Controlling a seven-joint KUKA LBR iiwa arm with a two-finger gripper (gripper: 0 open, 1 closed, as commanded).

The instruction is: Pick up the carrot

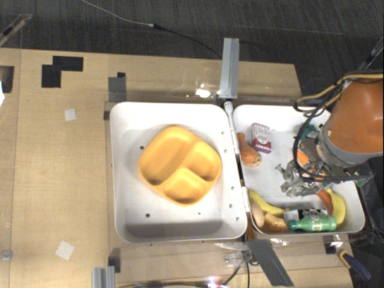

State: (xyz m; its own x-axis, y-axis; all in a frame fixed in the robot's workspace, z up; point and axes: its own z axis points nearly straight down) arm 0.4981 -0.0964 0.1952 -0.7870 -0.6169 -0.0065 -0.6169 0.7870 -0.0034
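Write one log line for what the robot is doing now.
arm: over right bin | hand: low above floor | carrot: beside hand, by banana | yellow plate: left bin | grasp: unconfirmed

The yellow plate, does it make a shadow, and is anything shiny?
In the camera view, the yellow plate casts a soft grey shadow toward the left bin's near edge; bright glare sits on the bench just behind the bins; the picture is slightly soft overall.
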